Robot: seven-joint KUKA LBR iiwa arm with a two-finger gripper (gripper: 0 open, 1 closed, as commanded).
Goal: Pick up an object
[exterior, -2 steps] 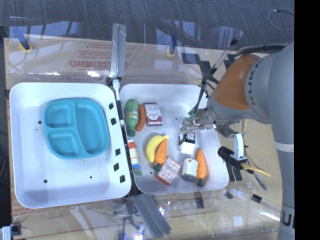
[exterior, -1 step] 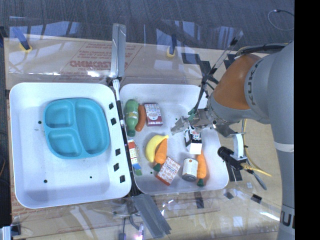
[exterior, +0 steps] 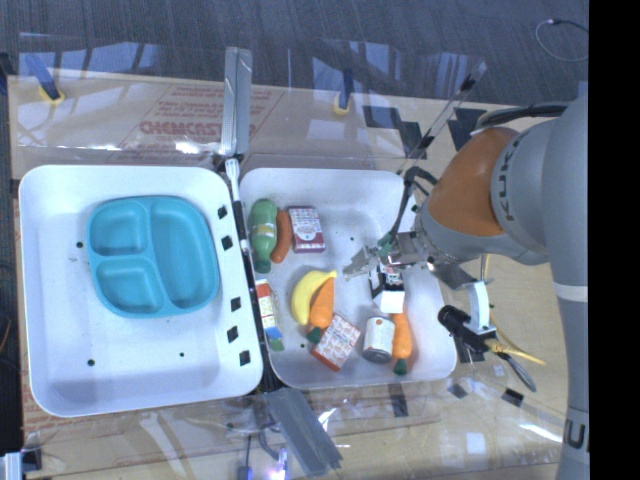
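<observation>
We logged no single chosen object; the candidates lay loose in the right bin [exterior: 330, 183]. Nearest the gripper [exterior: 388, 268] were a small can [exterior: 378, 339] and a carrot [exterior: 402, 339] touching it, both just below the gripper. Left of these: a red-and-white packet [exterior: 337, 342], a second carrot [exterior: 321, 308] lying across a banana [exterior: 305, 294], a red box [exterior: 305, 229], and a green bottle [exterior: 262, 232] against the left wall. We judged the pile unsorted, tipped in as pick targets. The gripper hung low over the bin's right half, near a small black-and-white piece [exterior: 391, 299]; whether its jaws stood apart or together we could not tell, and nothing was seen between them. The left bin [exterior: 60, 368] held a blue divided plate [exterior: 153, 253]. Both bins sat side by side on the counter [exterior: 560, 308].
</observation>
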